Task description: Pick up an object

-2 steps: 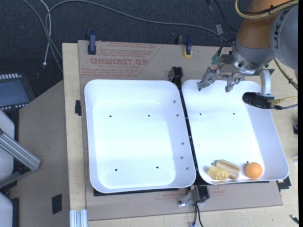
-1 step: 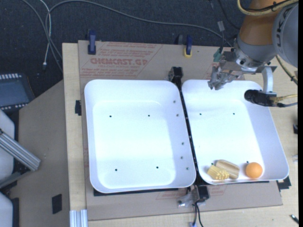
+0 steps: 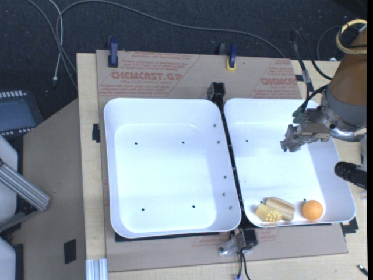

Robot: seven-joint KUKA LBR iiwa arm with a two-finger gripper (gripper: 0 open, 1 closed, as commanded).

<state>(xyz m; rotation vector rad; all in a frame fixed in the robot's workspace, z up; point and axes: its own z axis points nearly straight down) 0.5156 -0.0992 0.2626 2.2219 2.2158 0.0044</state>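
Two shallow white bins (image 3: 169, 112) share the bench; the grey gripper (image 3: 291, 143), jaw state indiscernible, hovers mid-approach over the right one, needing descent toward the small orange ball (image 3: 313, 209) near its front edge.

There's just one camera, fixed up above the light wooden tabletop (image 3: 87, 174) and looking down at a bit of a slant. It sits far enough back that both shallow white plastic bins, left (image 3: 169, 112) and right (image 3: 262, 112), fit in whole, plus some dark carpeted floor (image 3: 175, 10) along the top. The grey arm with the orange band (image 3: 349, 86) comes in from the right edge.
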